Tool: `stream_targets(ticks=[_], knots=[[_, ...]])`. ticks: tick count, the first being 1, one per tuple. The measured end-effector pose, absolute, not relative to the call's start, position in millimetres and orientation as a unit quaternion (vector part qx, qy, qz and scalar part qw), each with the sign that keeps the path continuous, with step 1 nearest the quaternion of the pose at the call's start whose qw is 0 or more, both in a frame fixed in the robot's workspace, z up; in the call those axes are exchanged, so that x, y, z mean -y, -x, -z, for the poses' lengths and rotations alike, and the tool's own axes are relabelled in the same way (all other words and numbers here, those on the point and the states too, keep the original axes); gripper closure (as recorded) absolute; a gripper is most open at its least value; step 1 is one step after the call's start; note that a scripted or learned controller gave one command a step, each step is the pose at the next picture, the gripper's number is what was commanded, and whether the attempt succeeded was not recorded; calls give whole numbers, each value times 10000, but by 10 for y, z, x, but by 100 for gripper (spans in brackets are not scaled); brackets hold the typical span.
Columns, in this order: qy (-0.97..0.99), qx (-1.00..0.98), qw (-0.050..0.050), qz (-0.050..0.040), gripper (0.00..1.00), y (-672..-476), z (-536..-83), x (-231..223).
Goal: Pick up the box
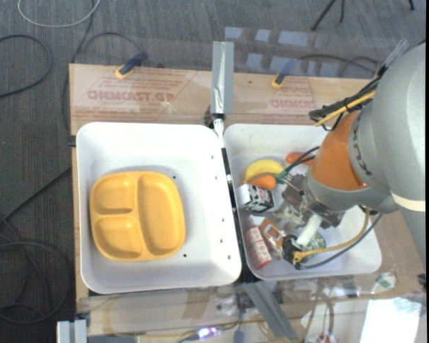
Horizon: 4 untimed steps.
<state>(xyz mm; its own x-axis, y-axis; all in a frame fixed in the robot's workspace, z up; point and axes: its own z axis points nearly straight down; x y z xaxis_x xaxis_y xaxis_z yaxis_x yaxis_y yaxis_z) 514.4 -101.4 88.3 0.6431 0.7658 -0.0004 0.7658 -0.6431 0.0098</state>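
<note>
Low over the middle of the right bin (359,257) hangs the pincer (292,206), pointing down into the clutter. From my screen I cannot tell whether it is open or closed, and I see nothing held in it; the wrist and the arm's orange band (336,164) cover much of it from above.

Just to its left lies the small black-and-white box (257,197), close against that bin's left wall and apart from the pincer. Touching the box's upper edge is a small orange piece (268,182), with a yellow banana-shaped toy (263,168) just above that. Below the box, near the bin's front-left corner, sits a red-and-white packet (258,246). A green-edged item (316,243) peeks out under the wrist.

Further left, the left bin (200,148) holds a yellow divided plate (137,214), lying flat.
</note>
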Motion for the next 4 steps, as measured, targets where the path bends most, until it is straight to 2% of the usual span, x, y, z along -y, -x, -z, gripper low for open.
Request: stream_targets(ticks=[1, 2, 3, 4], knots=[[-9055, -4243, 44, -34, 0, -5159, -879, 990], [-9626, -2711, 5, 9, 0, -5452, -867, 963], [-9400, -3411, -29, -48, 0, -4957, -877, 1965], [-9354, -3536, 42, -29, 0, -5258, -877, 1432]])
